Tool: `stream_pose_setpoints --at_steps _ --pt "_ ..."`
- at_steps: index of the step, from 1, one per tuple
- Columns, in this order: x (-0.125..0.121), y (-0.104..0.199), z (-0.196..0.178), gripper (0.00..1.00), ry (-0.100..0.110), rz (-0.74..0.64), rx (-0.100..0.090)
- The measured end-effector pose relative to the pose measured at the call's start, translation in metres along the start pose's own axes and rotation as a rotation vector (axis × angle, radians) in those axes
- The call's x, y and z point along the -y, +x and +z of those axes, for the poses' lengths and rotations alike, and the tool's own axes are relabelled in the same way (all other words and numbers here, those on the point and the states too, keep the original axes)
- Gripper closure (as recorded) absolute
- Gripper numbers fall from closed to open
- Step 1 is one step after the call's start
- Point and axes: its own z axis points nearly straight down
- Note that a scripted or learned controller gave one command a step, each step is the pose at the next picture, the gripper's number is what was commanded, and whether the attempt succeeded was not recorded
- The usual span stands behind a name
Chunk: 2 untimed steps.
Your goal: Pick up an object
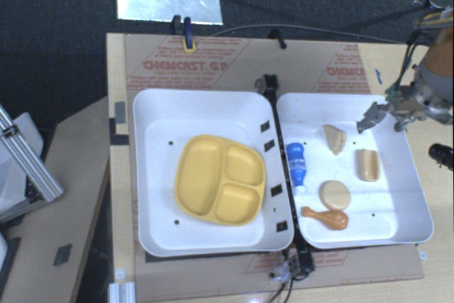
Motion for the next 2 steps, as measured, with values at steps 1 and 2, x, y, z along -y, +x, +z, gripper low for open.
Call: stream_pose_setpoints --at_steps 1,2 --pt "-0.003 0.000 -0.007 0.00 -0.012 -0.003 0.003" --pt "-0.005 0.002 0.055 0.00 -0.008 -0.002 0.002"
